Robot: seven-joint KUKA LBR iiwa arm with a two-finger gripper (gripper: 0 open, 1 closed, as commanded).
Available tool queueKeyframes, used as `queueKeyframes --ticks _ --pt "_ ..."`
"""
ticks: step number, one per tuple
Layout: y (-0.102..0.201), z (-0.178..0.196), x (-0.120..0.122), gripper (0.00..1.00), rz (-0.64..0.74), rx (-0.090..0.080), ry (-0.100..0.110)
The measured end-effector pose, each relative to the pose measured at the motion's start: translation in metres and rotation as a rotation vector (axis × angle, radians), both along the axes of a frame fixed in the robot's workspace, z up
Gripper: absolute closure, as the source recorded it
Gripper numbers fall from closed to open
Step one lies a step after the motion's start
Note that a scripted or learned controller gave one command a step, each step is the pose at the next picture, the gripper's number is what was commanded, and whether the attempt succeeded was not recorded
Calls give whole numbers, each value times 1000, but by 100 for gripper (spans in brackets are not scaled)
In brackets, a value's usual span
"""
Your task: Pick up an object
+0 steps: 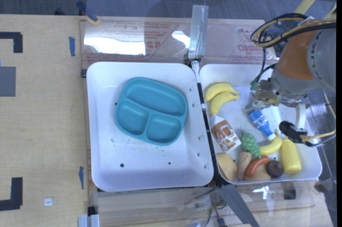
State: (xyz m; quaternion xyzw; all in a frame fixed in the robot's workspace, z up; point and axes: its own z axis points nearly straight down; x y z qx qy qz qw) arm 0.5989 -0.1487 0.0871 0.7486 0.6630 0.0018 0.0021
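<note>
Jaws are hovering over the blue tube (261,122) near the right bin's (315,170) far edge (their state unclear); descent seems next.

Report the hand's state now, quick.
Hand: over the right bin, just above the small blue bottle; open or shut cannot be told, no object seen in its grasp.
</note>
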Motion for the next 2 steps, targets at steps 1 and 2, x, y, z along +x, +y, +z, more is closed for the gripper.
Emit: queueKeyframes --ticks 1,2 --pt "71 104 27 100 2 2 -7" --pt "73 139 -21 100 116 1 6"
